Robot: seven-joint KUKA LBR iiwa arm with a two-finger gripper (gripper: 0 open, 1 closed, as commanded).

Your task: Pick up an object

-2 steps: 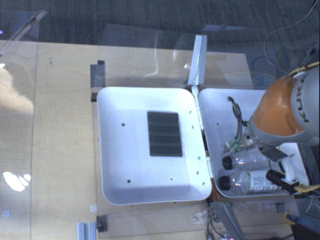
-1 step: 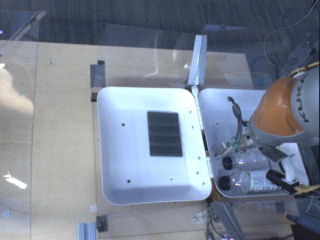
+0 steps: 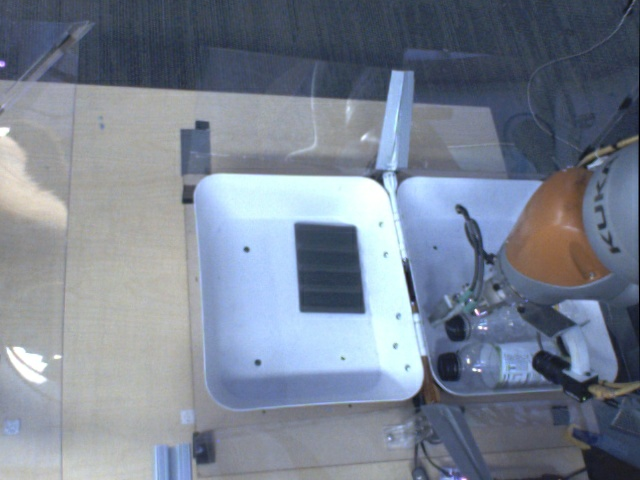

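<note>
The orange-banded arm [image 3: 560, 238] is covering much of the right bin [image 3: 440, 218] and running off the picture's right edge. Beneath it, the end effector [image 3: 478, 303] is blurring into clear bottles [image 3: 495, 363].

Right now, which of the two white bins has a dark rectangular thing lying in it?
The left bin: a dark ribbed rectangle lies flat in its middle. The right bin holds a clear bottle instead.
</note>
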